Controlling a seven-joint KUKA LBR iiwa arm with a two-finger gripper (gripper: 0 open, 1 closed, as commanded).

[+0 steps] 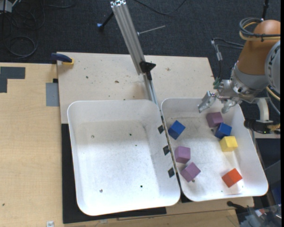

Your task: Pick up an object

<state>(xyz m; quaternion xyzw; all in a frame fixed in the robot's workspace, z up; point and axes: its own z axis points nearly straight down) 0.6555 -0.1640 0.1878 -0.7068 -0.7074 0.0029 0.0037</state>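
Open pincer [216,105] hovers above purple cube [214,119] (right bin [260,174]).

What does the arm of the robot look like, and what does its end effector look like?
The arm is bulky and rounded, with an orange band over a grey wrist section. Thin cables loop above it and run down its side. The end effector is small, pale grey and metallic, with two slim fingers and a little green detail near its base.
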